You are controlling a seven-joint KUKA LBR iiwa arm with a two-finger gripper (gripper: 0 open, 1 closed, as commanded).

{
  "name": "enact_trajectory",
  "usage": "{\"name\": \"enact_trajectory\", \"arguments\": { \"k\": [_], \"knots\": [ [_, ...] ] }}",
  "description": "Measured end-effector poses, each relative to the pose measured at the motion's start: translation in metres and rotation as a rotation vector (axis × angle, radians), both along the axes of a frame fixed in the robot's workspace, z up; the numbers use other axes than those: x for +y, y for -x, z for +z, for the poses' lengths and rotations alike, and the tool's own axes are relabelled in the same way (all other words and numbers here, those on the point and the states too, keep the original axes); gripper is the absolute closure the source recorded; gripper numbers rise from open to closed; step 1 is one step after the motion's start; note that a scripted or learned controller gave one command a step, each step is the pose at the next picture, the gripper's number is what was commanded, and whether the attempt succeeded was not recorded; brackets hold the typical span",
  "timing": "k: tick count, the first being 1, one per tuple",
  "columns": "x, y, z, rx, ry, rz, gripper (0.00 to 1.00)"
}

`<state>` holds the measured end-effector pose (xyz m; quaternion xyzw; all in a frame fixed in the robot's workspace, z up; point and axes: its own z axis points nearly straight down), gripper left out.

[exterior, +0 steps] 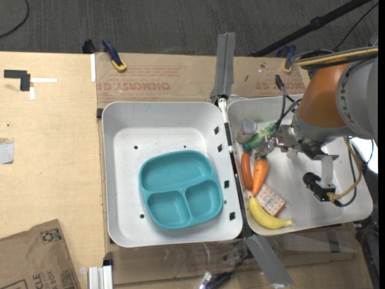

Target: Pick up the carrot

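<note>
Banana (269, 218) lies at the right bin's (355, 206) front. Behind it the carrot (259, 174) stands almost straight up and down, thin tip toward the banana, fat end by the fingers (272, 144). Their grip, I cannot tell.

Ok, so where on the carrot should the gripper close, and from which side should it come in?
Grip the carrot across its thick upper half, coming straight down from above. It lies nearly lengthwise up the right bin, tip toward the banana, with a red-orange item tight along its left. The fingers should probably straddle it left-right; the fit on the left looks tight.
</note>
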<state>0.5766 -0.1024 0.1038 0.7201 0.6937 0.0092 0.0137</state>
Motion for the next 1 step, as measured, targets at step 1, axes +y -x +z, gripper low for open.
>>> {"name": "enact_trajectory", "arguments": {
  "k": [1],
  "knots": [
    [-0.0010, 0.0007, 0.0058, 0.007, 0.000, -0.004, 1.00]
  ]
}}
